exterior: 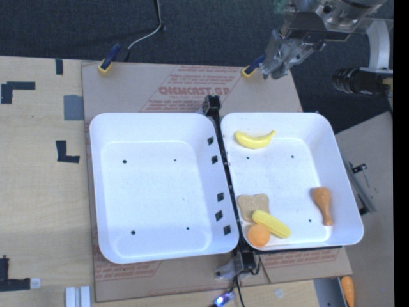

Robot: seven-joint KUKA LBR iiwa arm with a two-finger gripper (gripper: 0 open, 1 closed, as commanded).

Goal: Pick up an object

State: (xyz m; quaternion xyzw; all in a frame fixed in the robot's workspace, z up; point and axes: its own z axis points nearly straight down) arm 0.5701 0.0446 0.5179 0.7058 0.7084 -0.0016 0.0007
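The right bin point(329, 136) holds a yellow banana point(254, 139) near its far left corner. A slice of toast point(253, 203), a corn cob point(271, 224) and an orange point(259, 236) cluster at its near left corner. A brown drumstick point(323, 204) lies by the right wall. My gripper point(279, 64) hangs high beyond the far edge of the right bin, above the cardboard, well away from every object. Nothing shows between its fingers.
The left bin point(105, 171) sits beside the right one, joined by black clips point(220, 197) along the shared wall. Both rest on a cardboard sheet point(185, 91) clamped by yellow-and-blue clamps point(108, 57). A black cable point(150, 31) runs at the back.
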